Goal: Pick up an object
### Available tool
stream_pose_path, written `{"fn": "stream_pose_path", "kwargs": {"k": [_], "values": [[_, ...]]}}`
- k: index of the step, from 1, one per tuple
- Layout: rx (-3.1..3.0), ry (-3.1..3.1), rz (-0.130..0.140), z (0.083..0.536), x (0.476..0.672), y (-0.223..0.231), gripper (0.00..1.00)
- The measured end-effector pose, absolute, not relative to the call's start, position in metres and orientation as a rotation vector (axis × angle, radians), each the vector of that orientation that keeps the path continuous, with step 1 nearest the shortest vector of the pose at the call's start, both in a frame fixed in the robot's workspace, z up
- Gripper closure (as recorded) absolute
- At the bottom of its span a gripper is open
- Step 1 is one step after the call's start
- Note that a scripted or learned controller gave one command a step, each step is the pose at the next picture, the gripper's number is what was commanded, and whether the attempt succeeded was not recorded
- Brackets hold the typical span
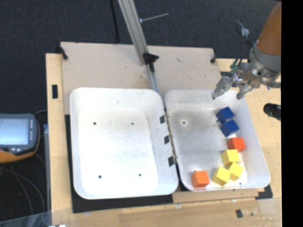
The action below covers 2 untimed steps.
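Note:
My gripper [230, 91] hangs open over the far right corner of the right bin [189, 141], with nothing between its two fingers. Just below it lie two blue cubes [227, 120], one behind the other. Further toward the front along the right side sit an orange cube [236, 144], a yellow cube [231, 156] and two more yellow cubes [227, 173] side by side. Another orange cube [200, 178] rests near the bin's front edge.
The left bin [118, 141] stands beside the right one. A slanted aluminium post [135, 25] rises from the back between the bins. A grey device [16, 134] sits off the bench at the left.

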<state>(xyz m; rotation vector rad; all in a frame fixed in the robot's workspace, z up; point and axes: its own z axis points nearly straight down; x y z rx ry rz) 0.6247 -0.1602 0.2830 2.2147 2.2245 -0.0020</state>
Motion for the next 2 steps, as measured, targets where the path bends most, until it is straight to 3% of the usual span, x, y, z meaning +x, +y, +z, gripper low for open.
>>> {"fn": "stream_pose_path", "kwargs": {"k": [1, 2], "values": [[2.218, 2.215, -0.001, 0.131, 0.631, -0.203, 0.0], [2.215, 2.211, 0.007, 0.148, 0.633, -0.203, 1.0]]}}
